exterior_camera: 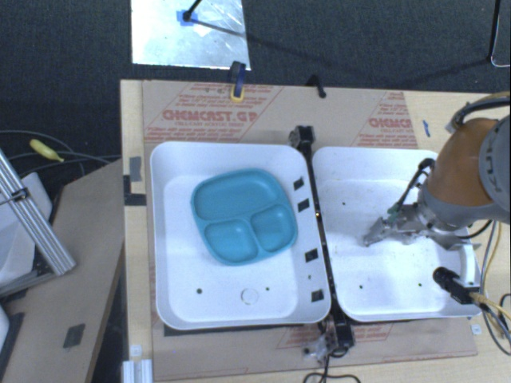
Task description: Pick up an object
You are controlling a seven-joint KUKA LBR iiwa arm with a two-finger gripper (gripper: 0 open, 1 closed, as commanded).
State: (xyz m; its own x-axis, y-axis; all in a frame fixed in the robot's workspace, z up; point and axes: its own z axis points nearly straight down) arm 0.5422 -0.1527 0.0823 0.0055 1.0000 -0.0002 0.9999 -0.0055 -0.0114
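The arm (471, 166) is running off the right edge, so its upper part is being cut away. The end effector (375, 235) is showing too small and blurred to tell how its fingers are standing. The arm is hiding part of the right bin (359, 174).

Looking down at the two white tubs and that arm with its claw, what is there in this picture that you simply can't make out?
- Camera view: whether the claw over the right bin grips anything; it is small and blurred.
- The arm is cut off by the right edge and covers part of that bin.
- Under the blue divided plate in the left bin: the plate hides the floor.
- The small ring mark near that bin's front: too small to identify.
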